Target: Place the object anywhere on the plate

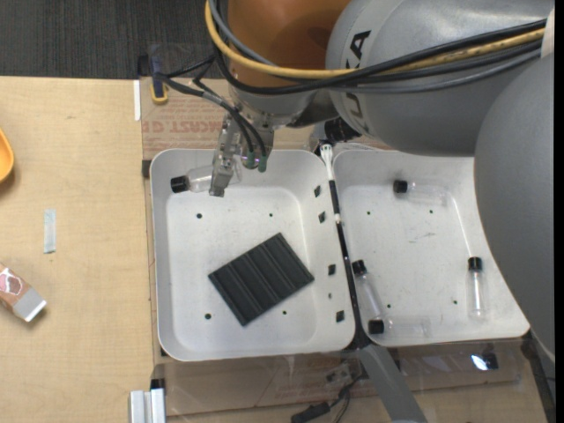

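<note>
the dark ribbed plate (261, 278) lies flat and askew in the left bin (167, 324), open to a drop from above. the gripper (218, 186) hangs over that bin's far edge, just beside a clear vial (189, 183) with a black cap, likely the object. the arm (423, 42) leans in from the right, wrist pointing down. pincer state: cannot tell.

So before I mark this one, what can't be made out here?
- Gripper: camera view, too small and blurred against the left bin to tell its state or whether it grips the clear vial.
- Dark ridged plate: in plain view, nothing resting on it.
- Right bin: far corner covered by the grey arm.
- Orange item: cut off by the left edge.
</note>
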